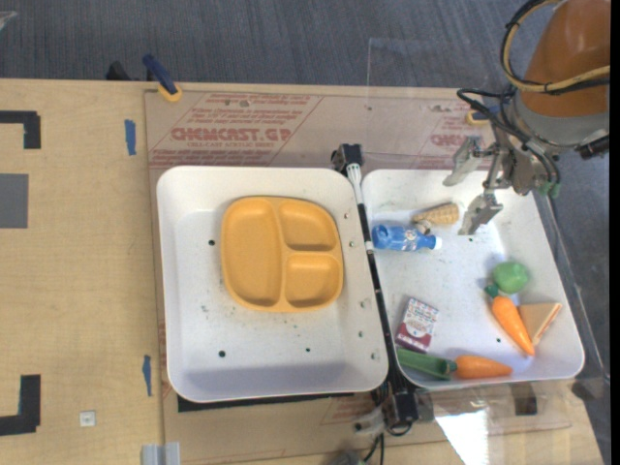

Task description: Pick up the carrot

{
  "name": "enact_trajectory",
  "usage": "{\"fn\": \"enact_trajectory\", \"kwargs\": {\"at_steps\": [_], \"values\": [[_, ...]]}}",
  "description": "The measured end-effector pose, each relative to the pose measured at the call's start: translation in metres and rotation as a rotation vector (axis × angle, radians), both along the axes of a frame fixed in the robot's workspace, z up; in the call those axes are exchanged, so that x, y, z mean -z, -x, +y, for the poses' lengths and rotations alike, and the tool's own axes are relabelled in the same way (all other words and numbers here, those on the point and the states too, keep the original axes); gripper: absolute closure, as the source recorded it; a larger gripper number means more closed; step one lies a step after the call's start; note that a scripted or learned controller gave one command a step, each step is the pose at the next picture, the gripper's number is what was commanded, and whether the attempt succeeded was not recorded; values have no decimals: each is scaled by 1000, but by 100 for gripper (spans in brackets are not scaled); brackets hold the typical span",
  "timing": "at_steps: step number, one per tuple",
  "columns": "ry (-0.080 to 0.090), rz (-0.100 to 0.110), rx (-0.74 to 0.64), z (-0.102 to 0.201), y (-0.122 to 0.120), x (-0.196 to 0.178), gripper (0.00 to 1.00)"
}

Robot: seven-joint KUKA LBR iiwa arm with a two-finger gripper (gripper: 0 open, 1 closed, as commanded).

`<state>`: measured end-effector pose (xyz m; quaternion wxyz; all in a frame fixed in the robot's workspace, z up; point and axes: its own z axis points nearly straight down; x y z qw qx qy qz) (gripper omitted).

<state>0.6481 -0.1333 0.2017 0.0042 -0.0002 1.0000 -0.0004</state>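
The carrot (511, 325) is orange and tapered, and lies in the right bin (562, 260) near its right wall, pointing toward the front. A green leafy lump (509, 277) sits at its upper end. A second orange piece (481, 366) with a green stalk (423, 362) lies along the bin's front edge. My gripper (472, 190) hangs over the back of the right bin, well behind the carrot, beside a pale corn-like piece (438, 215). Its fingers (480, 212) stand open with nothing between them.
A blue bottle (402, 238) lies at the right bin's left side, a small red-and-white box (417, 323) further forward, and a tan wedge (539, 318) touches the carrot's right. The left bin (184, 289) holds a yellow divided plate (282, 253).
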Motion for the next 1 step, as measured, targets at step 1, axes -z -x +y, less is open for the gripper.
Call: {"fn": "enact_trajectory", "kwargs": {"at_steps": [1], "values": [[-1, 9, -425, -38, 51, 73, 0]]}}
